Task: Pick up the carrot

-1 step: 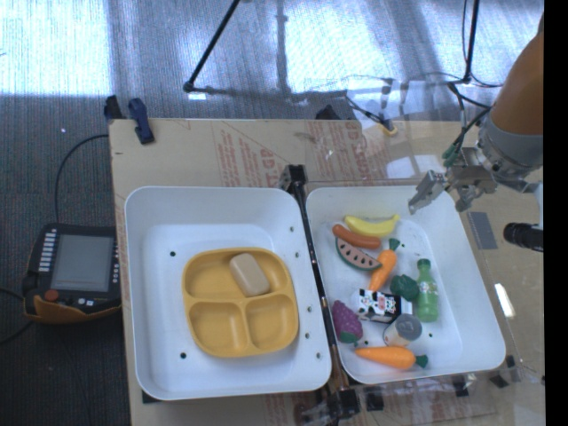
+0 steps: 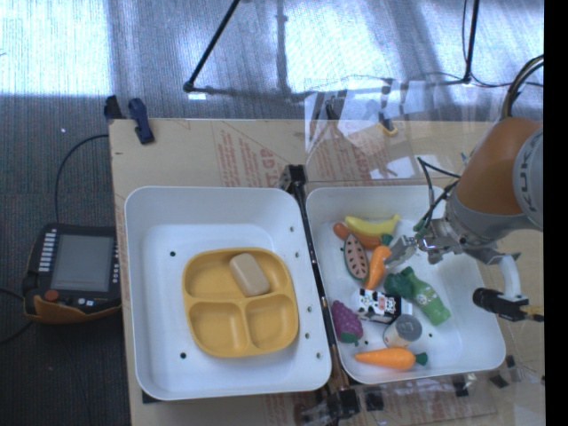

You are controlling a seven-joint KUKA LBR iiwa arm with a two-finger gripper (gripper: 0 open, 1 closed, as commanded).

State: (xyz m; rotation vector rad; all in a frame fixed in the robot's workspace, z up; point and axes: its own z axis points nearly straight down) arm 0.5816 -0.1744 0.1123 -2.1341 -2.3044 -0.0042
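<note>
Two bins: left (image 2: 151, 238), right (image 2: 470, 349). One yellow plate (image 2: 213, 327), far from the gripper (image 2: 410, 248), bearing one soap (image 2: 250, 274). By the gripper: three carrots (image 2: 378, 265) (image 2: 386, 358) (image 2: 340, 231), one banana (image 2: 373, 225), one melon slice (image 2: 355, 256), one green bottle (image 2: 422, 295), one carton (image 2: 380, 304), one eggplant (image 2: 345, 321), one can (image 2: 405, 329).

Robotics lab: plywood table (image 2: 204, 145) on grey carpet (image 2: 53, 167), teach pendant (image 2: 75, 272) cabled on the floor, tripod legs (image 2: 217, 38) behind, clear shield panel (image 2: 355, 114), two white bins (image 2: 142, 238) of toy food.
</note>
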